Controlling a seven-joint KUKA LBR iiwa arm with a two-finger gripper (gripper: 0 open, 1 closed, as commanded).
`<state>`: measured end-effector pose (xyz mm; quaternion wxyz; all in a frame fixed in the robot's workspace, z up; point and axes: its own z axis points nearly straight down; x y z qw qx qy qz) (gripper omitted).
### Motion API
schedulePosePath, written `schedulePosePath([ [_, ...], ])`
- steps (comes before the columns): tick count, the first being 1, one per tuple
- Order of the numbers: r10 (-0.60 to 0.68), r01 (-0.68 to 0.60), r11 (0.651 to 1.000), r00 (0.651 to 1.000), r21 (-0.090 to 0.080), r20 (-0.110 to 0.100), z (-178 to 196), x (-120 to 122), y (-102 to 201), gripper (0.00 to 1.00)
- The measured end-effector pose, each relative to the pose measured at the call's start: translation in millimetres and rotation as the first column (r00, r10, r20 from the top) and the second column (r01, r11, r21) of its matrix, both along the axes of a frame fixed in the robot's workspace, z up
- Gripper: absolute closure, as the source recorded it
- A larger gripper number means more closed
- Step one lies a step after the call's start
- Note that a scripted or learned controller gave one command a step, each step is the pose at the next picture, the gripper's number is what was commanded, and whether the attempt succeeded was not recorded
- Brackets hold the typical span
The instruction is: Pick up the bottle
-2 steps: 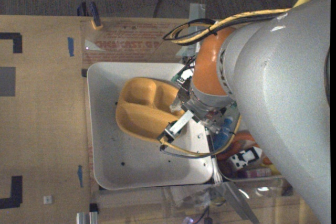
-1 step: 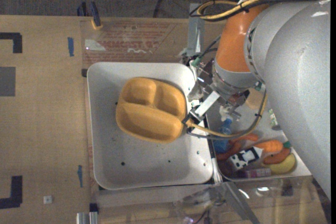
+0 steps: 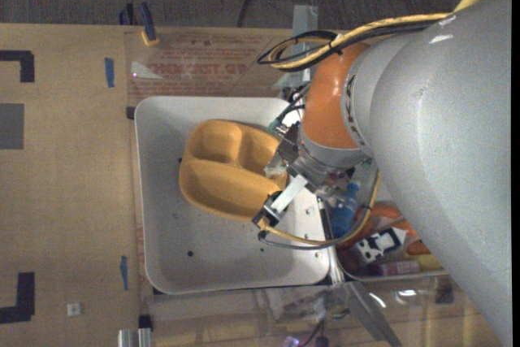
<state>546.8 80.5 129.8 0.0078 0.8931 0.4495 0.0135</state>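
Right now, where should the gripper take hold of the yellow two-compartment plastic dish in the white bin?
Probably the outer rim of the yellow two-compartment plastic dish, from above: it lies flat and wide, so only that thin edge seems pinchable.

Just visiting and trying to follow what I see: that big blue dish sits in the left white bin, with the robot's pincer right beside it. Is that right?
Not quite: the dish is yellow, not blue. The camera view shows it lying in the left white bin, with the pincer at the dish's right edge, as you said.
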Motion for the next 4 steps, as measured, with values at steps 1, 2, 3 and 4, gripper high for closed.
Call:
schedulePosePath([
  [1, -0.184, 0.184, 0.983, 0.981, -0.014, -0.067, -10.3, 57.5, 6.4, 0.00],
  [2, 0.016, -0.016, 1.000, 0.999, 0.003, -0.036, 54.1, -19.0, -12.4, 0.00],
  [3, -0.017, 0.017, 1.000, 1.000, 0.003, -0.005, -1.8, -1.4, 13.3, 0.00],
  [4, -0.028, 0.028, 1.000, 1.000, -0.003, -0.002, -4.9, 0.5, 16.6, 0.00],
])
